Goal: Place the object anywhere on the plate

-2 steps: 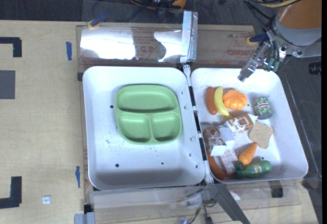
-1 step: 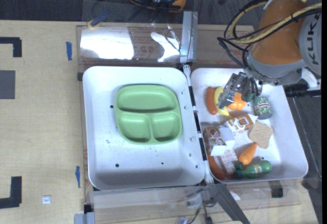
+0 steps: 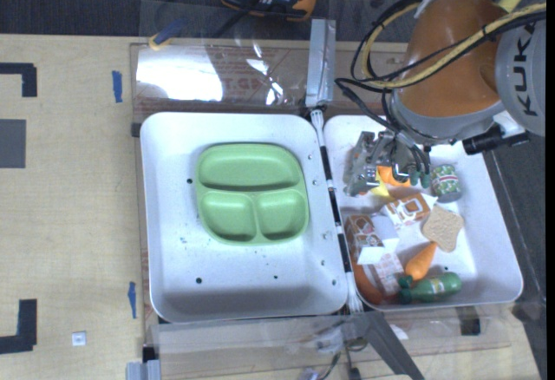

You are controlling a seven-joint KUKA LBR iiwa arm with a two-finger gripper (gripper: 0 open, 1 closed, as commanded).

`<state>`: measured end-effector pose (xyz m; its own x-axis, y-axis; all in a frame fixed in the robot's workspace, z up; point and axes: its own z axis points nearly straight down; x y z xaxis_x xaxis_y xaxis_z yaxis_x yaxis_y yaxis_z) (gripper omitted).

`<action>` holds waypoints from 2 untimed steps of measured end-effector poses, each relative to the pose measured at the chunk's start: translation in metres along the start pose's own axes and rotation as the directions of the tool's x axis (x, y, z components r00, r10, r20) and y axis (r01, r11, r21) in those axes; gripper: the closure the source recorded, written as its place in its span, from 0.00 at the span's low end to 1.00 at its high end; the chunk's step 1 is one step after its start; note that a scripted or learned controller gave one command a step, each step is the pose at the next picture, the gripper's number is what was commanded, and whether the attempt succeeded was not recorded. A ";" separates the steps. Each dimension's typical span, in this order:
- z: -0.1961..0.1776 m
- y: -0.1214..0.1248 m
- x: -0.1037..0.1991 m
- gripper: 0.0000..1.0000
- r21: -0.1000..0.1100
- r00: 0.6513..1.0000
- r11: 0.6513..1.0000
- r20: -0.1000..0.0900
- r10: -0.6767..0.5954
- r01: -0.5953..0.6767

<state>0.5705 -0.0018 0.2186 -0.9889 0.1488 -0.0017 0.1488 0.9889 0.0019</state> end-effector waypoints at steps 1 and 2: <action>0.034 0.072 0.032 1.00 0.000 0.979 0.979 -0.001 -0.202 0.202; 0.014 0.135 -0.004 1.00 -0.002 0.990 0.990 0.004 -0.143 0.143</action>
<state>0.5947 0.1312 0.2047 -1.0000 0.0056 -0.0060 0.0056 1.0000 0.0033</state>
